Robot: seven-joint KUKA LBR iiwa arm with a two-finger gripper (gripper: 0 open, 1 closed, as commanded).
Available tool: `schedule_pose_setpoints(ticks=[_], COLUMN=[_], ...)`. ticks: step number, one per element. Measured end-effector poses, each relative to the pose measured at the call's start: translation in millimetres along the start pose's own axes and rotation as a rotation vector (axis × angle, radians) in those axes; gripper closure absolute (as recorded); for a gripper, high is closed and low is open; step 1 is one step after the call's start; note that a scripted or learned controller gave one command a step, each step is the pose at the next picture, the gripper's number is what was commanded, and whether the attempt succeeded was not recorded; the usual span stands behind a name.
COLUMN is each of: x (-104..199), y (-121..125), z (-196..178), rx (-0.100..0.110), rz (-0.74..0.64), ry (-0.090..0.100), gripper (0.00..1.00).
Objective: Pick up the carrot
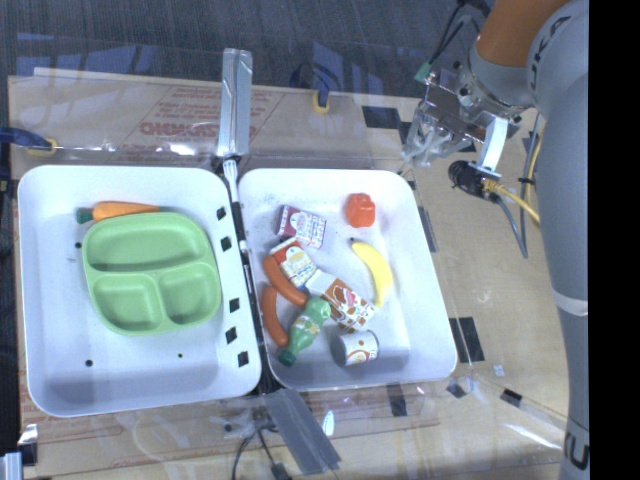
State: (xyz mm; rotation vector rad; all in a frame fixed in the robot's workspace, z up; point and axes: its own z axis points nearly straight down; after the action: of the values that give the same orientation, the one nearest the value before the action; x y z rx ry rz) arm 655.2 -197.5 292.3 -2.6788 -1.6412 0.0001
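Can (354, 348) label unreadable; carrot (122, 210) beside tray (150, 273).

On my feed the left bin (40, 298) holds a green divided plate (152, 273). In the right bin (425, 268) I see a banana (372, 267), a red pepper (361, 209), two sausages (280, 293), a green bottle (304, 328), a can (355, 348) and small cartons (301, 227).

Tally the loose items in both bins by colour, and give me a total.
Orange or red: 4 (carrot, tomato, two sausages)
Yellow: 1 (banana)
Green: 2 (plate, bottle)
Multicoloured: 4 (three cartons, can)
Total: 11
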Motion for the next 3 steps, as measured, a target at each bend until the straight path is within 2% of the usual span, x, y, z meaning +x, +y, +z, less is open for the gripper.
schedule_pose_setpoints(ticks=[1,2,3], x=[-0.6,-2.2,-3.6], y=[3.0,3.5,3.1], z=[-1.9,6.6,14.7], rx=[0.000,0.004,0.006], rz=[-0.201,-0.190,-0.028], ry=[-0.001,-0.002,-0.001], gripper=[1.00,1.00,1.00])
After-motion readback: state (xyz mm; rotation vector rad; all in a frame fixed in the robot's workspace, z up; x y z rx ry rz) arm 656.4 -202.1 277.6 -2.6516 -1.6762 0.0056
